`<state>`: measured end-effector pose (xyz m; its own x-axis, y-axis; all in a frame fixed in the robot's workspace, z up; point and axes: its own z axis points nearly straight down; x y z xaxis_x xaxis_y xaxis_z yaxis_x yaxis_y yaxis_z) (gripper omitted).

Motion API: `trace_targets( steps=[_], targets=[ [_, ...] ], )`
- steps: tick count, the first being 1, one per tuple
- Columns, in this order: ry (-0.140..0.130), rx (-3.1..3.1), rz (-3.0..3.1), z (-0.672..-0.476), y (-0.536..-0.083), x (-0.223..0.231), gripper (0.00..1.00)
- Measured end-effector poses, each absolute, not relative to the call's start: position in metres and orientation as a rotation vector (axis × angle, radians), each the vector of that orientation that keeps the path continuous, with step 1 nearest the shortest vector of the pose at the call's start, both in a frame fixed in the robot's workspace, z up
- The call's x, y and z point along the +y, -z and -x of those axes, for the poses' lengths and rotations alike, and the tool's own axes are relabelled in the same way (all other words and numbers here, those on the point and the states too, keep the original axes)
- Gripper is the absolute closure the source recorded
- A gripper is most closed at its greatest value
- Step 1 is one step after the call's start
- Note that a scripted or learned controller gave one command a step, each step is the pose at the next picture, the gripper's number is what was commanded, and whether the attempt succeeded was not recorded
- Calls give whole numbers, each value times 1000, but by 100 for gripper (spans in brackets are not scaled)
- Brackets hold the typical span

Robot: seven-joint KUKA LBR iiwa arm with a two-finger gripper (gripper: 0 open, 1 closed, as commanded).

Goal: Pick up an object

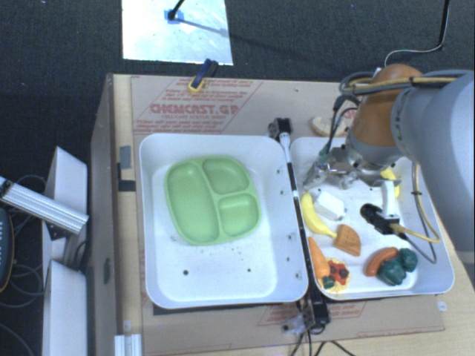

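Two white bins [156, 221]: one green tray [211, 200], one banana [315, 217], one carrot [318, 258].

In the right bin [438, 277] we see toy food lying flat: 1 banana [315, 215], a white block [330, 204], bread slice [347, 239], carrot [318, 257], pizza slice [336, 273], sausage [380, 259], broccoli [397, 267].

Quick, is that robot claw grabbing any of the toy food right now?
Gripper: cannot be told; it hangs over the right bin, above the banana and white block.
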<state>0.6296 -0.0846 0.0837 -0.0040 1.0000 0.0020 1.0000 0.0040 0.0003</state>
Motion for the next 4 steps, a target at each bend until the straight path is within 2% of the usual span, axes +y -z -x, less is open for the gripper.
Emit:
trace_targets(
  steps=[1,3,4],
  targets=[
    [-13,-2213,2210,-666,-84,-109,0],
    [-13,-2208,2207,-665,-83,-183,0],
    [-1,-2200,2194,-667,-85,-198,0]
  ],
)
